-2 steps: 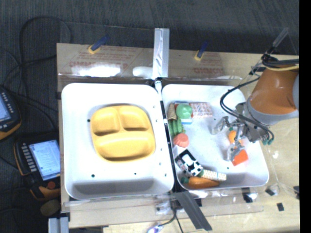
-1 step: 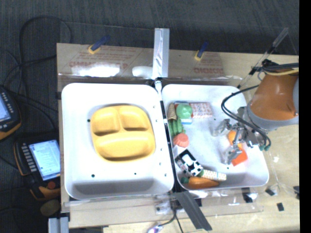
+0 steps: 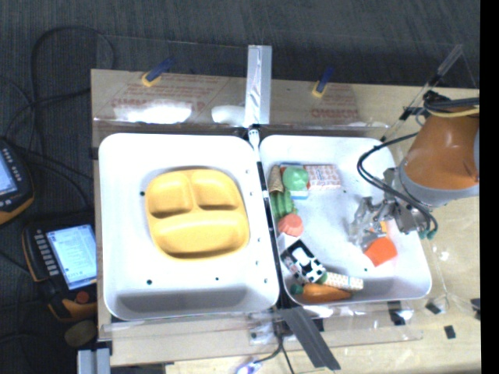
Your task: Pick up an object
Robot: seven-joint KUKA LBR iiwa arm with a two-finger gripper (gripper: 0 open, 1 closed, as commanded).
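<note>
on the counter (image 3: 366,107) the left bin (image 3: 117,209) carries a yellow sectioned tray (image 3: 199,213) lying flat near its middle. the right bin (image 3: 343,150) has most of its things along its left wall: a green object (image 3: 295,180) beside a pink-and-white box (image 3: 322,176) near the top, a salmon round piece (image 3: 291,224) below them, then a black-and-white block (image 3: 306,263), a spotted stick (image 3: 343,280) and an orange carrot shape (image 3: 323,293) near the bottom wall. further right, the claw (image 3: 368,223) reaches down into the bin's right part, and i cannot tell whether it is wide or narrow. an orange block (image 3: 381,251) lies just below it, near the bin's right wall; contact cannot be made out.
</note>
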